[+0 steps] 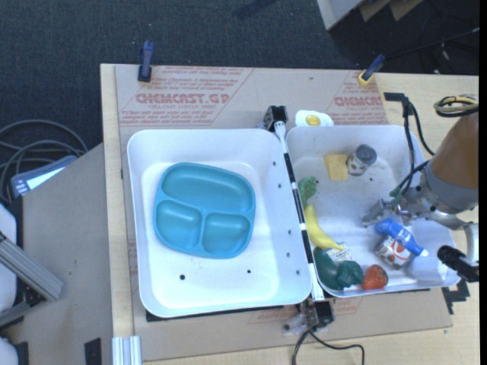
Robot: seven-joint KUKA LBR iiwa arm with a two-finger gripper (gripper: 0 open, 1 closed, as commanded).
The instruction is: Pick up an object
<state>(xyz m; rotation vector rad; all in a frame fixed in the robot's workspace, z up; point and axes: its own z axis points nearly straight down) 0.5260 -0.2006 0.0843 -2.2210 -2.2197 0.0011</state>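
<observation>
From the overhead camera view, the bench carries two white bins. The left bin [144,204] holds a blue divided plate [204,210], lying flat near its middle. The right bin [346,131] holds all the small things. The grey arm [456,166] with its orange band enters from three o'clock, and its gripper [380,213] reaches down into the right half of that bin; the metal fingers are small and blurred here, so I cannot tell whether they stand apart or together, and nothing can be seen clamped between them.

Taking the gripper as the centre of the dial: a blue and white bottle [399,234] lies just beside it at about four o'clock, tilted, and a can with red markings [393,253] touches the bottle at about five o'clock. A red strawberry-like piece [374,277] sits further off toward six o'clock against the near wall. A dark green toy [338,271] lies at seven o'clock, and a yellow banana [319,233] at eight to nine o'clock beside the bin's left wall. A small green piece [307,188] sits at ten o'clock. A yellow block [335,166] and a grey-capped jar [361,160] lie close together at eleven o'clock, well apart from the gripper
</observation>
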